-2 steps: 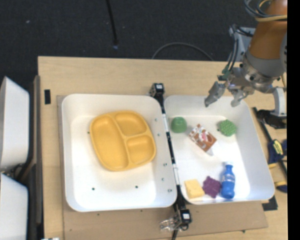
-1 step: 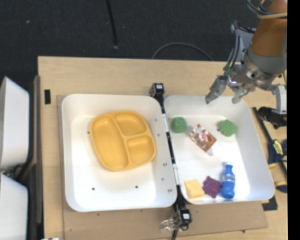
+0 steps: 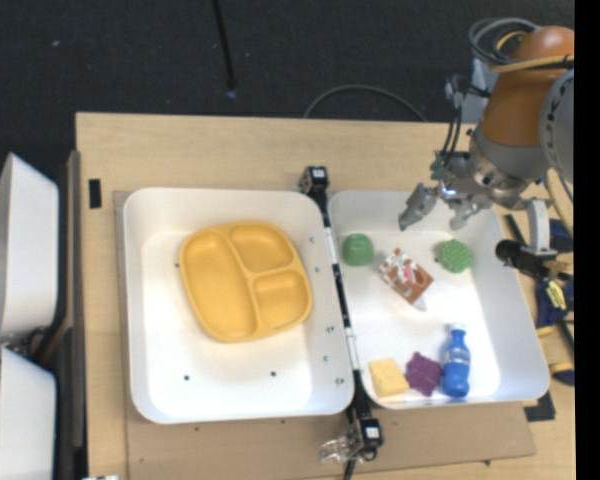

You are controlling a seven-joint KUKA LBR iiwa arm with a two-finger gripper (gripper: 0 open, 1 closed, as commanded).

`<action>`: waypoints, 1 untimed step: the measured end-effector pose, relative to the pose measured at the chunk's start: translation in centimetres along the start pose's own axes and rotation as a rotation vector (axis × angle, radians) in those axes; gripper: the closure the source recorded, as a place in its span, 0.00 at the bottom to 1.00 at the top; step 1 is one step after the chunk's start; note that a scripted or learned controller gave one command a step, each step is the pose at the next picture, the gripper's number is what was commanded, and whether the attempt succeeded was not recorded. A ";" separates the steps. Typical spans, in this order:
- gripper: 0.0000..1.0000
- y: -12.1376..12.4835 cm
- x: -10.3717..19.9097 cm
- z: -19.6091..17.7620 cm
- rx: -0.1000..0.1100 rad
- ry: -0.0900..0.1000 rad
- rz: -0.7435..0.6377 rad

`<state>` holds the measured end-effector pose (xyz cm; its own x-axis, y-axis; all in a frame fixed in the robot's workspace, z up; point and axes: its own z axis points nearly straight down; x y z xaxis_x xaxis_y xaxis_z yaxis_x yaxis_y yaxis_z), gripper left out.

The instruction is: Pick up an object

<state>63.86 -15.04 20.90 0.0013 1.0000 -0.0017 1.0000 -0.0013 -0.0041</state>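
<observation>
A: Arm pose to be logged. The arm is seen entering from the right, its orange band at the upper right corner of the view, with the grey wrist angled down and leftward over the far edge of the right bin.

B: Noted. The gripper is held above the upper part of that bin. Two fingers are visible, spread apart: one finger points down-left, the other sits nearer the wrist. Nothing is seen between them.

A: Contents of the right bin to be recorded. A green ball lies near the divider, at the left of the bin. A red-and-white packet lies beside it, toward the middle. A green textured object lies just below the gripper, apart from the fingers.

B: Along the near edge, a yellow block, a purple object and a blue bottle are set close together in a row; the purple object and the bottle appear to touch.

A: Left bin entry: a yellow divided tray rests in it, tilted relative to the bin walls.

B: All objects are recorded as lying on the bin floors.
</observation>
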 end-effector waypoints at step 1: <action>0.00 0.4 -0.6 4.3 -0.003 -0.001 0.002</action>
<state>64.27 -15.67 16.55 0.0029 1.0000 -0.0023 1.0000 -0.0030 -0.0012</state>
